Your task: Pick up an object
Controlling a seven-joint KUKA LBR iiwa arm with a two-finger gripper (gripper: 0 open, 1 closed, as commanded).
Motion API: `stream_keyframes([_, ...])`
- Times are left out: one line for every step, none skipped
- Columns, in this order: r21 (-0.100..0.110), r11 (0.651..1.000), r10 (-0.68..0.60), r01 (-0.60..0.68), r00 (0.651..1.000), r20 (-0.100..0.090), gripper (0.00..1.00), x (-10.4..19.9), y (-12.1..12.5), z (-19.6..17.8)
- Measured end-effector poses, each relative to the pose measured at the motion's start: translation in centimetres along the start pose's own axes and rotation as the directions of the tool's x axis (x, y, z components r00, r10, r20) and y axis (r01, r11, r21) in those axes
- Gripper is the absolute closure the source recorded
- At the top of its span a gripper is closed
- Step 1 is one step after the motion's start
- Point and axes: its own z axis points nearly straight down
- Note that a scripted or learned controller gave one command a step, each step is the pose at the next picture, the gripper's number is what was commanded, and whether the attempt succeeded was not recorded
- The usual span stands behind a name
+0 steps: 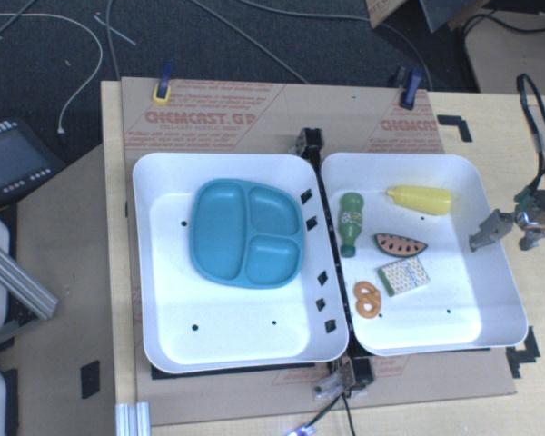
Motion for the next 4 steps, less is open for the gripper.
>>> stream_keyframes([-0.011,1.000,-0.003,0.003,1.000,0.003,0.00,0.0,0.3,-0.5])
stream_keyframes([-0.004,1.000,-0.004,0.004,1.000,0.000,0.00,0.6,0.0,5.6])
stream_keyframes([-0.005,1.000,-0.002,0.002,1.000,0.001,0.00,0.1,-0.4,10.2])
stream_keyframes([-0.006,1.000,-0.006,0.006,1.000,-0.004,0.00,0.3,-0.4,15.3])
